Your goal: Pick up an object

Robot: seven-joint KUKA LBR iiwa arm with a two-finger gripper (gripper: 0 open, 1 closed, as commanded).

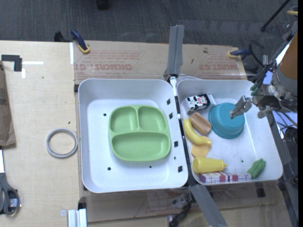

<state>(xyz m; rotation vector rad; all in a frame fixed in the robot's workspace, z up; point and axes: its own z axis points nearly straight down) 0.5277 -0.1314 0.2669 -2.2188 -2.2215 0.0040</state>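
Claw low, arm from right

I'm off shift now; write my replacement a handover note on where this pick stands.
Tool: over the right bin, at the blue bowl; whether it is open or shut cannot be told, and nothing shows in its grip.
Right bin also has a banana, yellow bottle, green piece, flat box and black-and-white item.
Left bin: green divided plate.
Done: arm at the bowl.
Left: grasp and lift an object.
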